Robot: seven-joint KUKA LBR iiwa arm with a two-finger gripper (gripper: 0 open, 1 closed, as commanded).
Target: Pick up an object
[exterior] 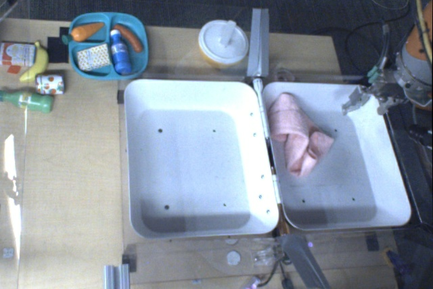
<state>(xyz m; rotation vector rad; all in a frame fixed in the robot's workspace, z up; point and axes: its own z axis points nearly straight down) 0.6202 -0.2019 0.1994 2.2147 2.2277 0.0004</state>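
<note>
A: Cloth point(298, 140), pink and crumpled, lies in the right bin point(379, 210), toward its left wall, near the divider between the bins.

B: And the gripper point(365, 97)?

A: It sits over the right bin's upper right corner, well apart from the cloth. Nothing shows between its fingers; they look spread.

B: The left bin point(196, 213)?

A: White, just beside the right one. Beyond it stand a blue tray point(139, 34) of toy food and a lidded cup point(223, 42).
</note>
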